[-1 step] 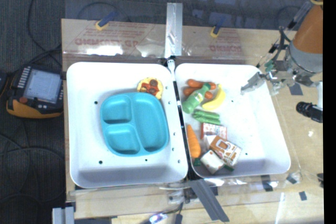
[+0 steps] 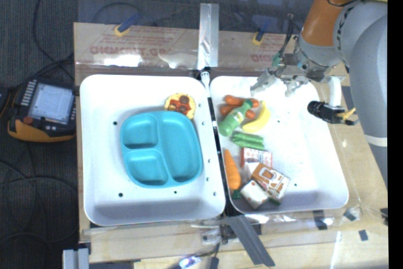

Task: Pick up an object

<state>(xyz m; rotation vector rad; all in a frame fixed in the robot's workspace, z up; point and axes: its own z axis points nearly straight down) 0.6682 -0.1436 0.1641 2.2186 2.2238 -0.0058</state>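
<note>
My gripper (image 2: 276,86) hangs over the back edge of the right bin (image 2: 315,160), fingers spread open with nothing between them. Just in front and to the left of it lie a green bottle (image 2: 234,121), a yellow banana (image 2: 258,121) and a small orange-red piece (image 2: 233,100). Further forward in that bin are a green pod (image 2: 247,139), a red carton (image 2: 255,156), a long carrot (image 2: 232,172), an orange-and-white carton (image 2: 272,180) and a white block (image 2: 252,194).
The left bin (image 2: 104,135) holds a blue divided tray (image 2: 162,148) and a small round pizza-like toy (image 2: 179,104) at its back right. The right half of the right bin is bare white floor. A ridge divides the two bins.
</note>
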